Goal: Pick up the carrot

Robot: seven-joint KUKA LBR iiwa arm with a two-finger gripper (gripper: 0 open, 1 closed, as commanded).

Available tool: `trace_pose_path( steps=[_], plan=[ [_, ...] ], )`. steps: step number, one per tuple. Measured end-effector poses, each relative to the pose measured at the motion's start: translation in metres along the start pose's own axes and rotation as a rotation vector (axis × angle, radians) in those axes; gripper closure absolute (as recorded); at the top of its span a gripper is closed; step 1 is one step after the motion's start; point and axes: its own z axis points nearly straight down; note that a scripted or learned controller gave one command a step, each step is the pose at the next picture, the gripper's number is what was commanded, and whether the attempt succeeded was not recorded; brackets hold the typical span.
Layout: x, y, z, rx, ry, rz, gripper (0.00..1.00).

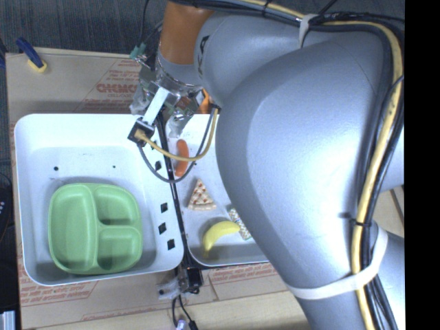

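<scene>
The slim orange carrot [181, 158] lies in the right white bin [227, 256], close against the divider wall, well above the checkered pizza-slice toy [201, 196] and the yellow banana [218, 234]. The gripper [180, 119] hangs just above the carrot's upper end; I cannot tell its opening. Being so near the wall, the carrot could roll aside or a finger could strike the rim.

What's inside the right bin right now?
In the right bin: the carrot just under the gripper, a pizza slice, a banana and a patterned piece. The arm covers the remainder of that bin.
</scene>
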Motion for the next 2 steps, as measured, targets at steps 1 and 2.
trace_pose_path(
  steps=[1, 2],
  plan=[
    [-0.041, -0.045, -0.052, 0.002, 0.000, 0.049, 0.00],
    [-0.026, -0.023, 0.035, 0.004, -0.002, 0.300, 0.00]
  ],
)
